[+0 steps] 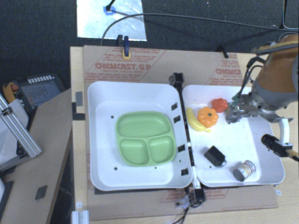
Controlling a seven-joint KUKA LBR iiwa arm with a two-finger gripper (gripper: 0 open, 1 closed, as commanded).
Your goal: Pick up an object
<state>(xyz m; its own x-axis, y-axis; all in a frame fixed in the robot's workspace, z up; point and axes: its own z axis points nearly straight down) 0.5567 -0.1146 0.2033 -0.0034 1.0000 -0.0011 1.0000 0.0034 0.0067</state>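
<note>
In the right bin [266, 171], the metal pincer [232, 115], its state unclear, hovers beside a glossy round orange pumpkin [207, 116].

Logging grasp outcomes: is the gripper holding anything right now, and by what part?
Cannot be told. The gripper sits low in the right bin, just right of the red object, with nothing visibly in it.

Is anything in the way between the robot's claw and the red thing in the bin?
Nothing visible is. The gripper hangs just right of the red object in the right bin, with only bare white floor between them. The orange pumpkin toy and banana lie on its far side, to the left.
</note>
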